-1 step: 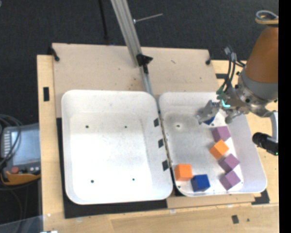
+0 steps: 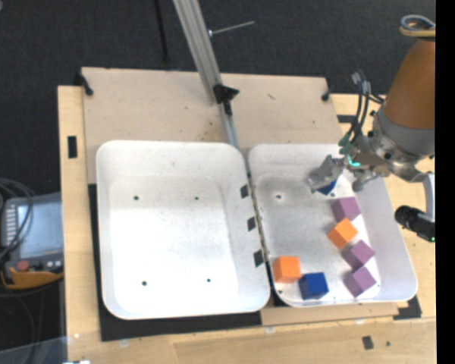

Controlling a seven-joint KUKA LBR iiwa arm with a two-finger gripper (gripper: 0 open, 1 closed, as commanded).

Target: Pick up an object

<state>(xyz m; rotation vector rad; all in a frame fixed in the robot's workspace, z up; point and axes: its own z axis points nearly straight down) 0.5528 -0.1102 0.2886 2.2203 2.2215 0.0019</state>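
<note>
Desk (image 2: 159,105): pale wooden top, carrying both bins side by side, dark floor around it.

Left bin (image 2: 174,226): shallow, white, the bigger-looking of the two, a few dark specks on its floor.

Right bin (image 2: 288,203): shallow, white, touching the left bin along its inner edge; all the blocks lie in it.

My arm (image 2: 411,89): grey with an orange band, reaching in from the right over the right bin's far corner.

Metal rail (image 2: 201,51): a slanted silver bar rising from between the two bins toward the top.

My pincer (image 2: 326,177): low over the right bin's upper part, pointing left, something blue at its tip. Too blurred for me to tell whether it is released or clenched, or whether anything sits in it.

Blocks, all in the right bin's near and right portion:
- purple block (image 2: 346,208), just below my pincer, apart from it;
- orange block (image 2: 342,233), touching the purple one above it;
- second purple block (image 2: 358,254), just beside that orange one;
- third purple block (image 2: 360,280), nearest the bin's lower right corner;
- second orange block (image 2: 287,268), by the bin's left wall;
- blue block (image 2: 313,285), just beside that orange one, at the near rim.
</note>
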